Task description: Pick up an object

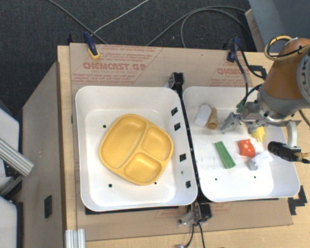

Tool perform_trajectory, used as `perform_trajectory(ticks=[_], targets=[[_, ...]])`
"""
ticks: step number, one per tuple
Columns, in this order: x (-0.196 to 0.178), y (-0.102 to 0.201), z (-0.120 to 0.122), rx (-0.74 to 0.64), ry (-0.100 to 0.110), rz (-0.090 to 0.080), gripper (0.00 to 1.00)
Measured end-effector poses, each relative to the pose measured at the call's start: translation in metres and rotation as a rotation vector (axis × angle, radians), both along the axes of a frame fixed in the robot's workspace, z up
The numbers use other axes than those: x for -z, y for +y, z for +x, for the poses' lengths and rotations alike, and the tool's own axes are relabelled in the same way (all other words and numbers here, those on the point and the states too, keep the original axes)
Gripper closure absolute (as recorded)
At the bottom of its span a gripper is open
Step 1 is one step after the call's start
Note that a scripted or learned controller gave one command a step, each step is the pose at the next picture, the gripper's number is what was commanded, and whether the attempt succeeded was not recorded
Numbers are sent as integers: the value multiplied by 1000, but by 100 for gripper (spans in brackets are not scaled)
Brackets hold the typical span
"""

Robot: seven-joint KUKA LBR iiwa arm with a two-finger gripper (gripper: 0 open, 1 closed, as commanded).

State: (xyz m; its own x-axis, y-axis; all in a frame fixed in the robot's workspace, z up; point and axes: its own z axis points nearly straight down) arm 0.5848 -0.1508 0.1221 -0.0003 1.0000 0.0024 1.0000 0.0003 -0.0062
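Note:
The right bin holds several small objects. A white cylinder and a tan cone lie at its back left. A green block lies near the middle, and a red piece sits to its right. A yellow piece lies just behind the red one, and a pale grey piece lies in front of it. My gripper hangs low over the back of this bin, between the cone and the yellow piece. Nothing shows in its grasp.
The left bin holds a yellow divided plate. A black divider with clips runs between the two bins. The arm's orange band and its cables hang over the right bin's back right corner.

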Motion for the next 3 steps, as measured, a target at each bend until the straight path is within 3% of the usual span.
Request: perform_trajectory(ticks=[1,2,3], targets=[[40,1,-1,0,-1,0,0],[26,1,1,0,-6,-1,100],[-22,8,7,-2,-12,-3,100]])
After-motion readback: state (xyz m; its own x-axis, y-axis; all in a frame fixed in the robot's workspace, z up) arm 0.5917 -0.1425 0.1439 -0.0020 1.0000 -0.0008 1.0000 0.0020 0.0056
